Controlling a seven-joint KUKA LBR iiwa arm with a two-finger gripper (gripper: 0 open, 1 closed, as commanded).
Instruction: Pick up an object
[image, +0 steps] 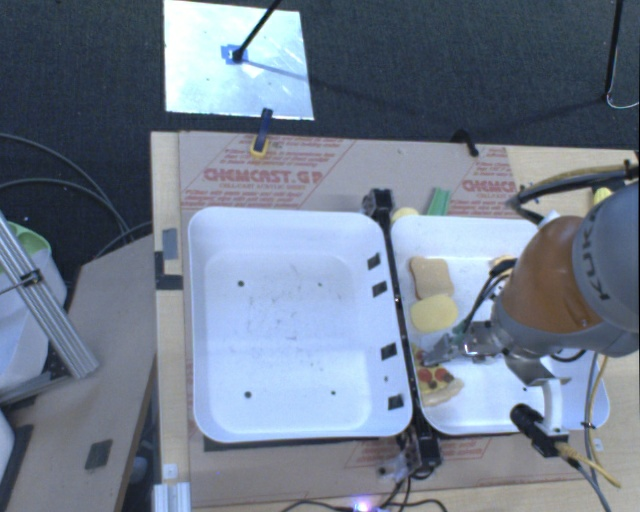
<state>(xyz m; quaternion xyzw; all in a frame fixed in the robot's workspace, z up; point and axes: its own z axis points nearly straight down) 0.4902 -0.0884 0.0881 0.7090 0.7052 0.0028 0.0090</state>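
Here, low in the right half of the frame:
Pizza slice (438, 383): lower left corner of right bin (500, 412).
Gripper (437, 352): just above the slice (jaws' state I cannot tell).
Yellow piece (434, 314), tan toast (431, 276): above the gripper.
Left bin (215, 330): beside, to the left.

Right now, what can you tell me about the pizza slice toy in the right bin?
The pizza slice toy lies flat near the right bin's front left corner, close to the divider. It looks pale tan with red dots on top, probably plastic or foam. The gripper hangs just above its upper edge; contact can't be confirmed.
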